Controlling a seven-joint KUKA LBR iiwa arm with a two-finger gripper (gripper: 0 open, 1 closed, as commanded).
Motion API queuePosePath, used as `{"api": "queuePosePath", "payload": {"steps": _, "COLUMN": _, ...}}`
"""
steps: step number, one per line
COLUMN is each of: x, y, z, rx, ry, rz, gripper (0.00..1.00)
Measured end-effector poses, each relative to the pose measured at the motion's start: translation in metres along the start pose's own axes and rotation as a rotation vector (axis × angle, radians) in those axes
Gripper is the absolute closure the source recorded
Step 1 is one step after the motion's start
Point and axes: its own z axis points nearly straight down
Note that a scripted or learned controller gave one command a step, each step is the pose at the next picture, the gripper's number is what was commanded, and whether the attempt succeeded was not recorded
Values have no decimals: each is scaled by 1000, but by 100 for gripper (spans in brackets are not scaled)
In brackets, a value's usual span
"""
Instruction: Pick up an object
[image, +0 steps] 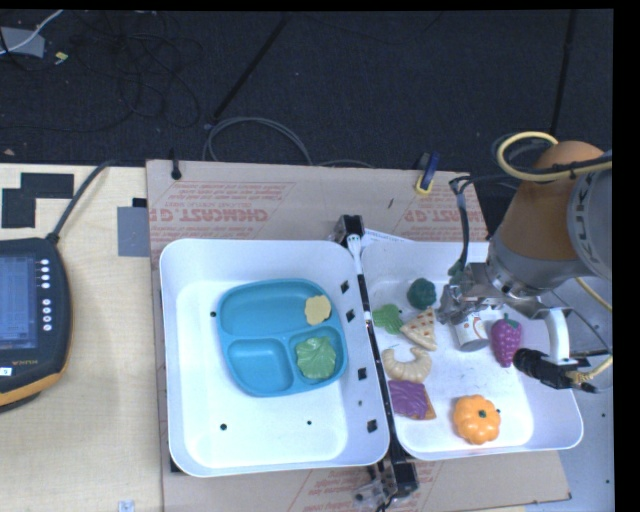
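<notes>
Camera view, looking down: two white bins sit side by side on the bench. Left bin (190, 400) holds a blue divided tray (265, 345). A pale yellow piece (317, 309) rests at the tray's upper right edge; a green leafy piece (316, 357) lies in its lower right compartment. Right bin (545, 430) holds loose toy food: a dark green round piece (422, 293), a small green leaf (386, 319), a pizza wedge (423, 330), a croissant (406, 363), a purple slab (411, 400), an orange pumpkin (476, 418), and purple grapes (505, 340). The gripper (466, 318) is low in the right bin, between the pizza wedge and the grapes. Whether it is spread or closed is unclear, and nothing can be made out in its grasp.
</notes>
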Motion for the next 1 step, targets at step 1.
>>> {"api": "queuePosePath", "payload": {"steps": 1, "x": -2, "y": -5, "z": 4, "rx": 11, "ry": 1, "rz": 6, "gripper": 0}}
